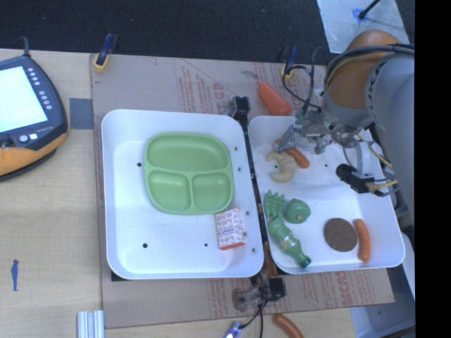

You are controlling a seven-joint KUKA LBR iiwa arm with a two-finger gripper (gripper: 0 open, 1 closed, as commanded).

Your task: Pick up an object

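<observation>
End effector (294,141), grip state unclear, sits by one small orange carrot (298,158) lying diagonally, upper-left to lower-right.

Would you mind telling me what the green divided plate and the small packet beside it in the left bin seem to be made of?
The green divided plate looks like molded plastic with a matte finish: uniform pale green, soft rounded compartment ridges, no sharp glare. The small packet looks like printed paper or thin film, flat with red-orange print on white; which of the two, the view leaves open.
</observation>
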